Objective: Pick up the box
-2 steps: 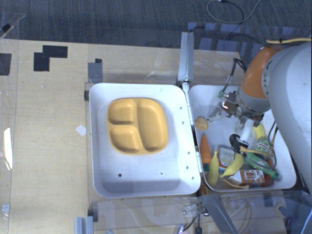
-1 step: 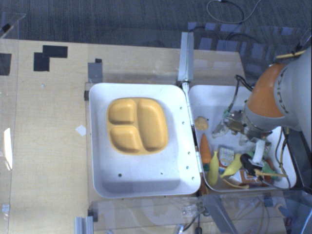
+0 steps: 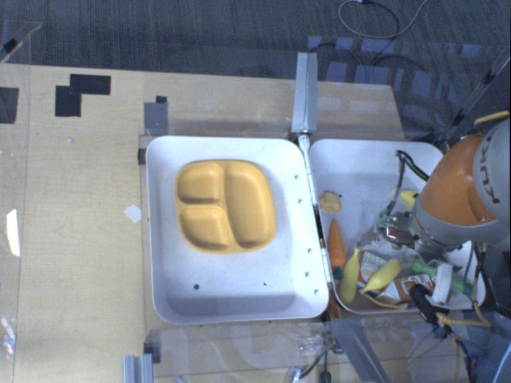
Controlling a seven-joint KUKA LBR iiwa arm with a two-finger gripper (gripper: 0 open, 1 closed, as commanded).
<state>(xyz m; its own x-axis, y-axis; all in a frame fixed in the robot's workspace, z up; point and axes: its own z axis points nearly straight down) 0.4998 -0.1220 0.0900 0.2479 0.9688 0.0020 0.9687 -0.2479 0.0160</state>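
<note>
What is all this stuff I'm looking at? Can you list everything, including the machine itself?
Left bin: one, white, shallow, on the wooden bench.
Divided plate: one, yellow, three compartments, in the left bin.
Right bin: one, white, beside the left bin.
Carrot: one, orange, along the right bin's left wall.
Bananas: two, yellow, toy-like, near the right bin's front; one lies across the box.
Box: one, small, printed orange and white, partly hidden under a banana and the arm.
Small round item: one, tan, near the right bin's left wall; too small to identify.
Cable: one, looped on the dark floor behind the bench.
Robot arm: one, grey with orange band, over the right bin.
Gripper: one, low over the clutter.
</note>
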